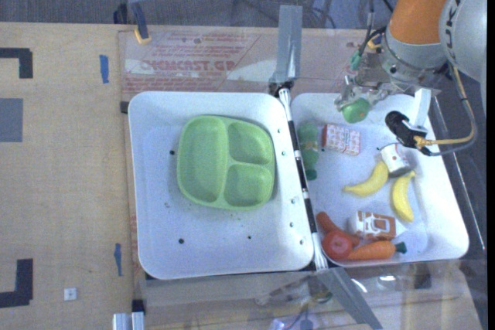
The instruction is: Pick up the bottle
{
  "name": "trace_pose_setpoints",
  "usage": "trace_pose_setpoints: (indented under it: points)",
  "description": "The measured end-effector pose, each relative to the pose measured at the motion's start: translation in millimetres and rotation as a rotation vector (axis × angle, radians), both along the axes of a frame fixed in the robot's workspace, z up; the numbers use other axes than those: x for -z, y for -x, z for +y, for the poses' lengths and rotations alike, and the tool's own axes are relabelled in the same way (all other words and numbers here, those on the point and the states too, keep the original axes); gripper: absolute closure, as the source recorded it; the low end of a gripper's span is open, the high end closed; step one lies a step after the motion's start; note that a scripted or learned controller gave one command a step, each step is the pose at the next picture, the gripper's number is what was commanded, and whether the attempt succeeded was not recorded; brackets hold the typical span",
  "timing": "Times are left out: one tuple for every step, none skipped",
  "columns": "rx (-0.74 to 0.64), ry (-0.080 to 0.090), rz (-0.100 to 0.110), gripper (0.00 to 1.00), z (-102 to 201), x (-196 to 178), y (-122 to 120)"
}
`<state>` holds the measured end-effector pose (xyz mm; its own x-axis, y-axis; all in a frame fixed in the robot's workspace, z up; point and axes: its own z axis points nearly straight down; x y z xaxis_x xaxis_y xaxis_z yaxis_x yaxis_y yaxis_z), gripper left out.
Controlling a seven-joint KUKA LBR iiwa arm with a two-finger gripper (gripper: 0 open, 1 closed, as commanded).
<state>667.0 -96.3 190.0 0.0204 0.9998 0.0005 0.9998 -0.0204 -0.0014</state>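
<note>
Right bin (452,224) — gripper (356,106) above bottle (308,151)

We count two white bins: a left bin (155,243) and a right bin (448,220). In the left one we see one green plate (227,162), and we count three compartments in it. In the right bin we count two bananas (370,178) (403,198), one carrot (373,250), one tomato (337,245), and one small carton (376,225) with an orange and white label. We also see one green bottle (309,147) against the bin's left wall and one red and white packet (342,139) beside it. We count one arm with one gripper (357,98), and one small green object (355,111) at its tip.
</note>
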Motion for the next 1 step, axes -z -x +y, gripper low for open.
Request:
trace_pose_setpoints:
  points:
    - [0.113, 0.002, -0.003, 1.00, -32.0, -129.9, 26.9]
